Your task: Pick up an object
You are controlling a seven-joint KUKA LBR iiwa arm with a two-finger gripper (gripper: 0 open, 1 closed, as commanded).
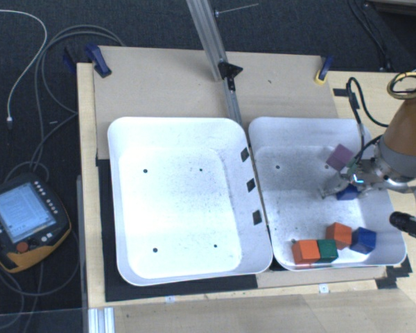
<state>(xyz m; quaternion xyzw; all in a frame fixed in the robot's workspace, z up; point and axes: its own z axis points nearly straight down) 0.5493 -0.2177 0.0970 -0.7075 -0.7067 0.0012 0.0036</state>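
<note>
- The claw [341, 184] hangs low in the right bin [291, 207], a metallic cluster on the arm's [405, 141] grey wrist with an orange band above it; whether its fingers are open or closed I cannot tell, because they blur into the objects around them.
- A small blue block [348, 194] sits right at the claw's tip, touching it or nearly so; whether it is gripped is unclear.
- A flat-faced mauve block [340, 156], tilted on a corner, lies just beyond the claw toward the bin's far side.
- Along the right bin's near wall a row of cubes clusters together: an orange block [306, 250], a green cube [327, 249], a second orange cube [340, 233] and a blue cube [363, 240], all with matte faces and crisp edges.
- Both bins are smooth white trays with rounded corners, speckled with fine dark flecks; the left bin [125, 207] has four small dark dots on its floor.
- The bins rest on a tan, board-like bench [159, 82], with blue clamps at its far corners.
- A handheld pendant [21, 217] with a lit screen lies on dark carpet to the left, beside looping cables.
</note>
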